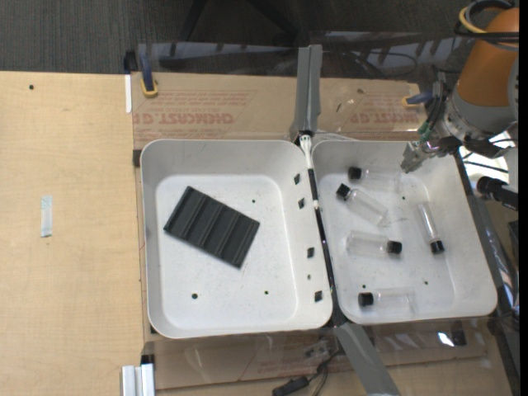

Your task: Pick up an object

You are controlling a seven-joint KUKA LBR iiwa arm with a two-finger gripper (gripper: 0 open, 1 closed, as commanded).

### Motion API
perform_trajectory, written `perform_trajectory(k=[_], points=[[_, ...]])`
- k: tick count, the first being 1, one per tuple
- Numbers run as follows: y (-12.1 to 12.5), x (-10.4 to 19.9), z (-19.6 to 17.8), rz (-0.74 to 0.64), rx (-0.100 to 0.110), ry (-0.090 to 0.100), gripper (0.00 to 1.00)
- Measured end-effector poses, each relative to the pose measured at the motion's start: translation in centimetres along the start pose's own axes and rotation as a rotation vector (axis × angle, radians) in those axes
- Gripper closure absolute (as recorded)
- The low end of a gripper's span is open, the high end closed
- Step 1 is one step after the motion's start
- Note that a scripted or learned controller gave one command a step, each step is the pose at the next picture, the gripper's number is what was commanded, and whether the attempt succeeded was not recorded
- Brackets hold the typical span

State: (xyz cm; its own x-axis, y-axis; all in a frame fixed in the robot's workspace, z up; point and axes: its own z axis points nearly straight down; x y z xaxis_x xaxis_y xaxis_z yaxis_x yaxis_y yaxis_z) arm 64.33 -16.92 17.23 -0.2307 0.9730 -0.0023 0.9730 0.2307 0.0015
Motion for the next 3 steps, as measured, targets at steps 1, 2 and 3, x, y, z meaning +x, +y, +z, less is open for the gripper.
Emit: perform_trajectory(k=[1,2,3], points=[[0.0,0.0,0.0,0.000,0.000,0.000,0.00],[-3.6,-4.4,6.7,-0.001,0.003,0.005,0.00],[-3.6,-4.5,5.7,-0.001,0.001,0.003,1.00]])
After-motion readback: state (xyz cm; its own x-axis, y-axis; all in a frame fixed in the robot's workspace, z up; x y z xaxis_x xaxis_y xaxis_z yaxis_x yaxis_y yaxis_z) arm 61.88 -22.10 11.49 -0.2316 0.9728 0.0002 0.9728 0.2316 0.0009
